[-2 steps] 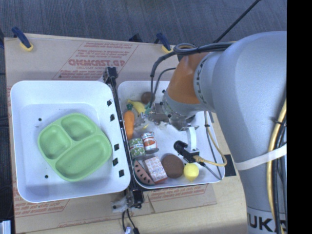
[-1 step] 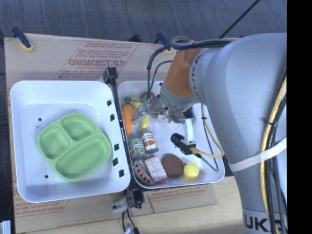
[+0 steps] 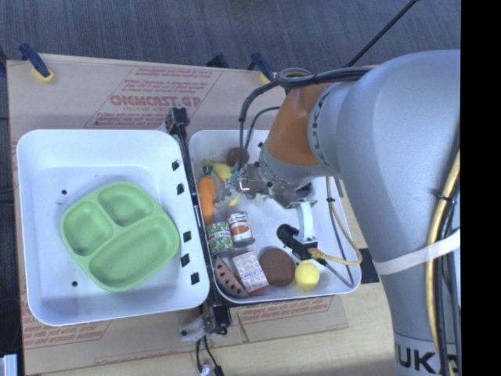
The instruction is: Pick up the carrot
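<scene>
we're looking down on the surface (image 3: 94,84), cardboard sheet under two white bins, with blue clamps (image 3: 36,62) at its far edge. the left bin (image 3: 31,210) holds a green divided plate (image 3: 117,237), lying flat, and that's all in there.

the right bin (image 3: 347,282) is crowded. the carrot (image 3: 207,197) lies lengthwise right along the left wall, orange and plain to see, one end pointing to the far side and the other toward the near side. just past its far end sits a small yellow thing (image 3: 221,171), and beyond that a dark brown lump (image 3: 237,157) near the far wall.

the grey arm (image 3: 391,131) reaches in from the right, orange band showing above the wrist, and the jaws are down over the far half of the right bin, just to the right of the carrot and close to that yellow thing. jaws apart or together? can't tell from this angle, the wrist covers too much. nothing is seen between them; the carrot rests on the bin floor.

toward the near side: a green-labelled can (image 3: 219,237) and a red-labelled can (image 3: 239,229) side by side, then a watermelon slice (image 3: 225,277), a red and white box (image 3: 250,272), a brown round disc (image 3: 275,266) and a yellow lemon (image 3: 307,276) in a row along the near wall.
</scene>
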You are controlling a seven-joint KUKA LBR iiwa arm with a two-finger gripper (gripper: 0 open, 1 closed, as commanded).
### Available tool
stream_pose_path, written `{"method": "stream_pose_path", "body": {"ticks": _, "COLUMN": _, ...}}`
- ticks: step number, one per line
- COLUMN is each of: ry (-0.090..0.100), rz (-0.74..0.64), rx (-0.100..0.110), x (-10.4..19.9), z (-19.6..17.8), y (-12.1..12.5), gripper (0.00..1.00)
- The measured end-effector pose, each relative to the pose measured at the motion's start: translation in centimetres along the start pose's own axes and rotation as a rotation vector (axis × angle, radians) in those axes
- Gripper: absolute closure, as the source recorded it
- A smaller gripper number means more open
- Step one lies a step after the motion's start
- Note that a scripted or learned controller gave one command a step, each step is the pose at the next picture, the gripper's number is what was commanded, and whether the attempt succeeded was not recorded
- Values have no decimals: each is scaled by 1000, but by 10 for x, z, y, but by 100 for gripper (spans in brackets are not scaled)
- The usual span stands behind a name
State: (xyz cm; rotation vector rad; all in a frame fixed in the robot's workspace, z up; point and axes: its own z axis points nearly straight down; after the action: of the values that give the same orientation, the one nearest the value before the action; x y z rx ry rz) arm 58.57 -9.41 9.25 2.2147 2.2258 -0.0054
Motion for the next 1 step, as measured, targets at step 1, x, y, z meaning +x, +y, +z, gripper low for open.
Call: {"method": "stream_pose_path", "body": {"ticks": 1, "ry": 2, "rz": -4, "rx": 4, "x": 1, "z": -10, "y": 0, "gripper": 100}}
